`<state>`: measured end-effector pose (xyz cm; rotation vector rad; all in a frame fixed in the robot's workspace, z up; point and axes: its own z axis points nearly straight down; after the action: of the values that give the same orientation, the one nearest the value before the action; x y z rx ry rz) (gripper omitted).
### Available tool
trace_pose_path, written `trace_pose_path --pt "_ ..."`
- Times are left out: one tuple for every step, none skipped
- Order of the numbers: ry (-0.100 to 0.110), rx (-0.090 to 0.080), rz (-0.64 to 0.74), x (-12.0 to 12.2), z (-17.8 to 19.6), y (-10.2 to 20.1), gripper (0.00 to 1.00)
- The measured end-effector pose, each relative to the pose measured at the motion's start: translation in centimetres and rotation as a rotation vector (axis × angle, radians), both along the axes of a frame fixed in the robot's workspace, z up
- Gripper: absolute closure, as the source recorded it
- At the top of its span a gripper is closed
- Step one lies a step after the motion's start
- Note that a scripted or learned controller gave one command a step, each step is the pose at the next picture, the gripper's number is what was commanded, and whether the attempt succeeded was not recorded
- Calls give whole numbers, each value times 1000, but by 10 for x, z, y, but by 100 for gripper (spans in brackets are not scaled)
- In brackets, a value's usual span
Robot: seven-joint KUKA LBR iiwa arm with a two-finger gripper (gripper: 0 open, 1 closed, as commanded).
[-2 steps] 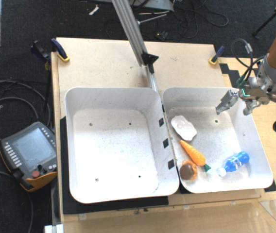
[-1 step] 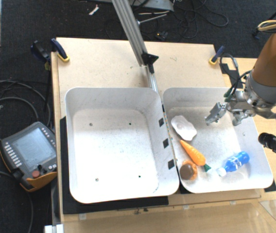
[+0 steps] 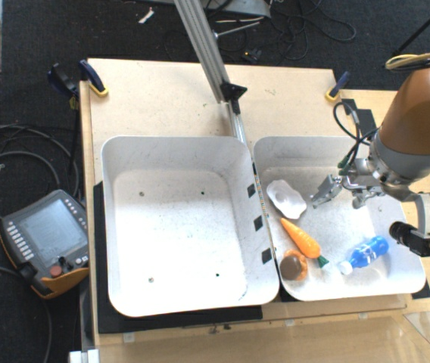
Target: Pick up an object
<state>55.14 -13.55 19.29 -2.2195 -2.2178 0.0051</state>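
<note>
Nearest the camera, along the front edge of the right bin (image 3: 336,151), lie three things in a loose row: a small brown rounded object (image 3: 294,266) by the bin's front left corner, an orange carrot (image 3: 301,238) with a green tip lying at a slant just behind and beside it, and a blue plastic bottle (image 3: 365,253) with a white cap toward the front right corner. Further back, close to the bin's left wall, a white crumpled object (image 3: 286,200) rests near the carrot's upper end.

Over the middle of that same bin hangs the gripper (image 3: 327,193), carried by the grey arm (image 3: 419,127) with its orange band, which reaches in from the right edge. One metal finger points left, toward the white object, but stays apart from it. Whether the pincer is open or closed I cannot tell; nothing is seen between its fingers.

Beside it, the left bin (image 3: 124,157) sits on the wooden bench (image 3: 169,97), its right wall touching the right bin's left wall.
</note>
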Motion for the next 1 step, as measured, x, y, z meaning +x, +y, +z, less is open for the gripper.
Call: trace_pose_path --pt "1 1 0 0 -53 11 0"
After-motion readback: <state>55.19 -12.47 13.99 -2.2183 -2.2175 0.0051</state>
